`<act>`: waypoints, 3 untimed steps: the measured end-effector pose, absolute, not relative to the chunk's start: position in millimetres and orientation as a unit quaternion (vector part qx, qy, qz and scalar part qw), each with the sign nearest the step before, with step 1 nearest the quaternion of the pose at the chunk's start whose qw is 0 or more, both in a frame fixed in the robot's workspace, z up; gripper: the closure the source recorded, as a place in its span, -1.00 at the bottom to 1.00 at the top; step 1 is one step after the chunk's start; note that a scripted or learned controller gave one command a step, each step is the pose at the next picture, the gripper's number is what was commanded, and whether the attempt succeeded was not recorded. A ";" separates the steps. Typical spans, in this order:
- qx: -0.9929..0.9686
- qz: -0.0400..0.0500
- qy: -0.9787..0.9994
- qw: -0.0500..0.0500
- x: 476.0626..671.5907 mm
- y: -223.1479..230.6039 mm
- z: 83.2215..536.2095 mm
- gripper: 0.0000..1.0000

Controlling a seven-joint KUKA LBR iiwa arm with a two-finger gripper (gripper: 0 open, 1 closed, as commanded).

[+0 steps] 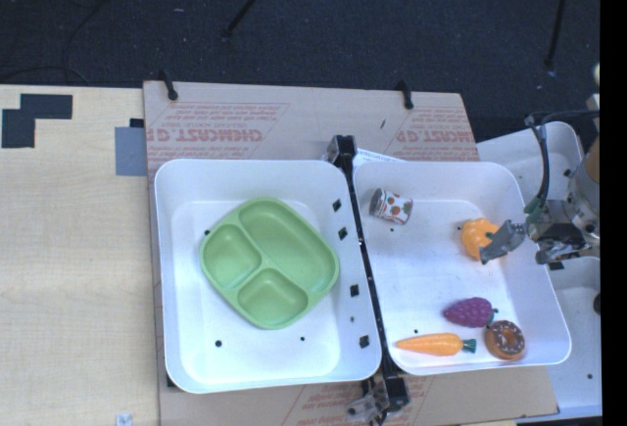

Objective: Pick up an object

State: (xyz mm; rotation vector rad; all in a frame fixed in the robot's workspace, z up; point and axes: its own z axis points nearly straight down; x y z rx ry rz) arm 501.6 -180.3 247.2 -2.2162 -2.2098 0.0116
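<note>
Nearest the lens, along the front edge of the right bin [549, 316], lie a toy carrot [431, 345], a brown frosted doughnut [506, 340] and, just behind them, a purple bunch of grapes [469, 311]; they sit close together but loose, so any of them would need a pinch that avoids its neighbours. Further back in the same bin a small patterned cup [390, 207] lies tipped on its side near the divider, well apart from the rest. An orange toy fruit [477, 237] rests toward the bin's right wall, and the gripper [503, 244] reaches in low from the right, one dark finger touching or just beside that fruit. Whether the pincer is apart or closed cannot be read at this angle, and the fruit does not show between its fingers, so no grasp can be claimed. My judgement is that this fruit is the thing aimed at, being closest to the arm's side and clear of clutter. In the left bin [176, 267] a green divided plate [268, 261] lies flat in the middle, far from the arm and too broad and shallow for an easy pinch.
</note>
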 end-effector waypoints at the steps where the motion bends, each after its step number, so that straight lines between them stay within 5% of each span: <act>1: -0.707 0.001 -0.707 0.002 503.8 -180.2 253.1 -1.00; 3: -0.707 0.002 -0.707 0.003 504.8 -177.4 151.0 -1.00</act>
